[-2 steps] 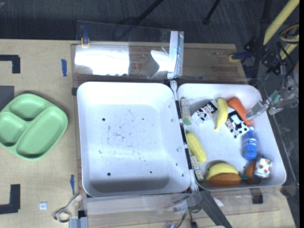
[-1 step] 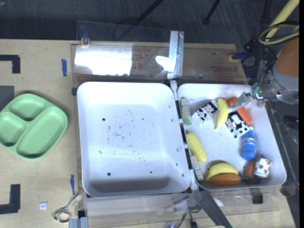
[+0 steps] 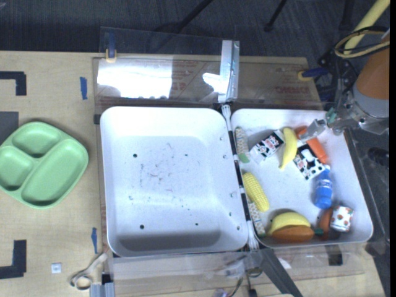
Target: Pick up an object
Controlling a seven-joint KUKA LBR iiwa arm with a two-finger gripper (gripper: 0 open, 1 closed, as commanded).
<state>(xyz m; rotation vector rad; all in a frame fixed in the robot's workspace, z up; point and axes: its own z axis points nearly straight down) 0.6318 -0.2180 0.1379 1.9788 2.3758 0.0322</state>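
- From the camera above, the pincer point(image 3: 326, 124) hangs at the far right corner of the right bin point(image 3: 362, 197); I cannot tell how it is set.
- The toys lie in this bin: a banana point(image 3: 287, 146) near the pincer, a corn cob point(image 3: 255, 190) by the divider, a blue bottle point(image 3: 323, 190) beside.
- I think the banana is light, stiff and a little slippery; taking it across its middle seems best.
- The left bin point(image 3: 117, 129) and a green tray point(image 3: 40, 164) rest on the table point(image 3: 49, 67).
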